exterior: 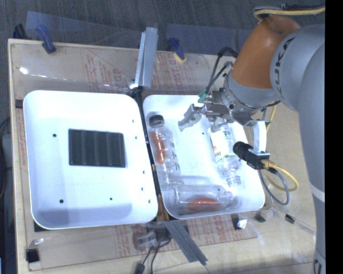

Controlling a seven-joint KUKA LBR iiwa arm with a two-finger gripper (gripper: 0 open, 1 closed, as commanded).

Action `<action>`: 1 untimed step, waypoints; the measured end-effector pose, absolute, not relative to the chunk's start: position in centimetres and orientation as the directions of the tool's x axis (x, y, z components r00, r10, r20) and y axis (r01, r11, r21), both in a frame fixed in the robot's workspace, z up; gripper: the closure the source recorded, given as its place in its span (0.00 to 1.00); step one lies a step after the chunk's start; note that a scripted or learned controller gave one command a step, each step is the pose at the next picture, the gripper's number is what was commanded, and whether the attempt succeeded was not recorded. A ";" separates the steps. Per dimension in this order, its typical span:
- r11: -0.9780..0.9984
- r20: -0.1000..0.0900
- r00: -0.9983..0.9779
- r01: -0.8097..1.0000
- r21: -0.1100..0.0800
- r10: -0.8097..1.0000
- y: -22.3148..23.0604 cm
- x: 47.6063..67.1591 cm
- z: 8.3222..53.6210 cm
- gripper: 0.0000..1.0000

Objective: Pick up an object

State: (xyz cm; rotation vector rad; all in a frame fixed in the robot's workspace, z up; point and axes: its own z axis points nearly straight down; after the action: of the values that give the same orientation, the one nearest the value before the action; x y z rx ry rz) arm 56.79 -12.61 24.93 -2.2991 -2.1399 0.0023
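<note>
Three clear plastic bottles lie in the right bin (248, 201). One with a black cap and an orange label (160, 144) runs along the left wall. Another with orange inside (201, 198) lies across the near end. The third, with a white label (224, 153), lies along the right side. My gripper (203, 122) hangs over the far part of this bin, between the black-capped bottle and the white-labelled one. Its fingers (187, 119) are spread open, with only bare bin floor between them. The right finger overlaps the top of the white-labelled bottle.
The left bin (46, 198) has a dark rectangular grille (97, 148) in its floor. A grey metal bar (146, 56) stands at the far junction of the bins. Cables (274, 178) loop beside the right bin's right wall.
</note>
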 end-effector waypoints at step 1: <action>-0.070 0.000 0.070 0.998 -0.005 0.998 -19.9 52.5 24.1 0.00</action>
State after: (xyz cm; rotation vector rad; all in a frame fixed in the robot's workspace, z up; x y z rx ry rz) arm 52.52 -19.90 24.10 -2.2952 -2.1393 0.0050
